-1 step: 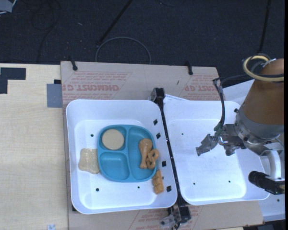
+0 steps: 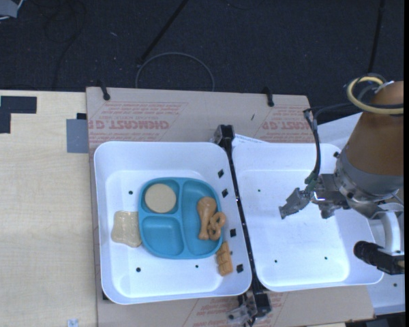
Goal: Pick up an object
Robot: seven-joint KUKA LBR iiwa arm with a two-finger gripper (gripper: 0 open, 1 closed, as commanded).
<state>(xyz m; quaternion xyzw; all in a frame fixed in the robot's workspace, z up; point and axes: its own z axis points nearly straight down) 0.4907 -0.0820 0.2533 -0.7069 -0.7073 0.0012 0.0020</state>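
Pale wooden tabletop (image 2: pixel 34 210) carries two white bins; the grey arm reaches from the right, its pincer (image 2: pixel 294 204) over the right bin (image 2: pixel 293 251), grip unclear. Blue divided plastic tray (image 2: pixel 165 240) sits lower-left.

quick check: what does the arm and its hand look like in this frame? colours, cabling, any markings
The arm is a thick rounded body, orange-brown on its upper band and grey below toward the wrist. A yellow cable loop sits at its top, and a thin black cable runs down its left side to the wrist. The hand is small, dark grey metal, angular. No markings are legible.
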